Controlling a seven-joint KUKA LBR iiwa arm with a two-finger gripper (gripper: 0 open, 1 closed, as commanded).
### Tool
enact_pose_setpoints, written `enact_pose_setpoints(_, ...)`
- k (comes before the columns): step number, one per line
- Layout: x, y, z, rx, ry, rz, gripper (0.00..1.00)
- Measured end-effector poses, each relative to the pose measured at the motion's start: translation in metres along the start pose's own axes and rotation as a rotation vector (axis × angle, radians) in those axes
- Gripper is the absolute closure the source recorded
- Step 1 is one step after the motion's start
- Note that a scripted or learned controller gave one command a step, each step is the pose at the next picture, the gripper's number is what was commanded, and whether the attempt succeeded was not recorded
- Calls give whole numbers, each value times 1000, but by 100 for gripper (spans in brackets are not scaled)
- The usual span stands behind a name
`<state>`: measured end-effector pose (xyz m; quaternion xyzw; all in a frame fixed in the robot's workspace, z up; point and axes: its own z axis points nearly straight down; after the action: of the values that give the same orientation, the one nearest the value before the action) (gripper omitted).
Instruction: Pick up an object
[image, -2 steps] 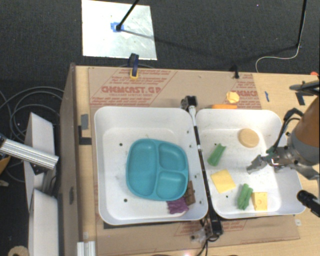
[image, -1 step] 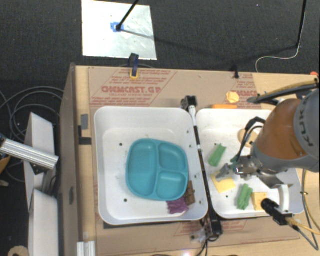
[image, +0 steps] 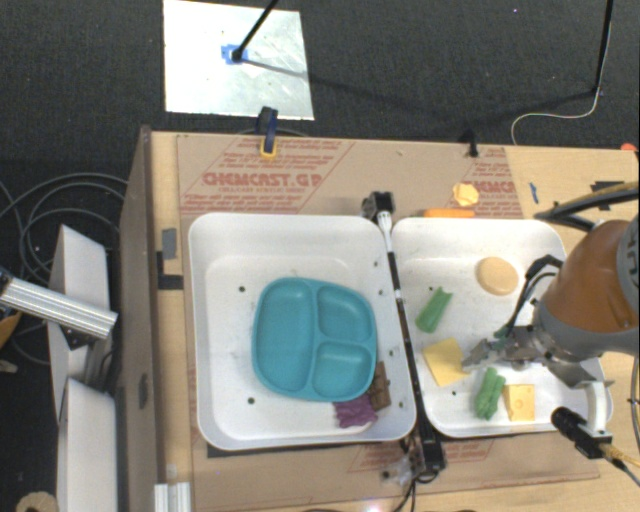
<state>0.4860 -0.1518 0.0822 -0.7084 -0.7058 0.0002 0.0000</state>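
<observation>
green block (image: 488, 393) just below fingers (image: 497, 347)

- L bin (image: 215, 300): teal divided plate (image: 315, 338) takes the centre; purple piece (image: 352, 411) and brown piece (image: 381, 389) crowd its lower-right edge. Bare floor along top and left walls.
- R bin (image: 480, 238): upper-left open betw. green block (image: 434, 309) and tan round (image: 496, 275).
- R bin lower part tight: yellow wedge (image: 445, 361), green piece (image: 488, 393), yellow cube (image: 519, 401) close together; arm (image: 600, 295) covers the right side.
</observation>
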Motion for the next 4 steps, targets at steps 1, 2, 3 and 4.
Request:
enact_pose_setpoints(1, -53, 6, -109, -13, -8, -1, 0)
enact_pose_setpoints(2, 17, 0, -40, 3, 4, -12, 0)
enact_pose_setpoints(3, 40, 2, -117, -9, 0, -11, 0)
enact_pose_setpoints(4, 36, 0, 3, 0, 1, -4, 0)
